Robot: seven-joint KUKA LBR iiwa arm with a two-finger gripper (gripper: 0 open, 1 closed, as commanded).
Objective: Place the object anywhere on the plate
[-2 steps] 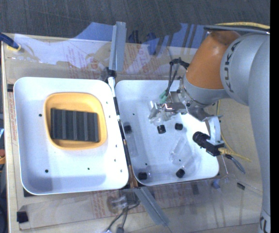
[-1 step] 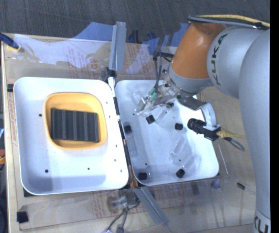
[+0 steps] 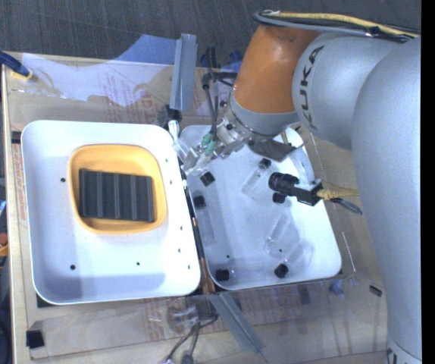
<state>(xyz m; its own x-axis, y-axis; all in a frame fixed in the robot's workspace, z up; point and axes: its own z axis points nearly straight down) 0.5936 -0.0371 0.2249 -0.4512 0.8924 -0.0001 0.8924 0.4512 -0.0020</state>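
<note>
A yellow plate (image 3: 116,155) with rounded corners lies in the left bin (image 3: 89,268). A dark grey ridged block (image 3: 117,196) rests flat on the plate's middle. My gripper (image 3: 197,155) hangs below the orange wrist band, over the far left corner of the right bin (image 3: 240,241). It is close to the wall between the two bins and apart from the plate and the block. I see nothing held in it.
Several small black pieces (image 3: 208,178) lie scattered in the right bin. A black cylindrical part (image 3: 289,185) juts out beside the wrist. The big grey arm covers the right side. Paper sheets and a blue folder (image 3: 151,50) lie behind the bins.
</note>
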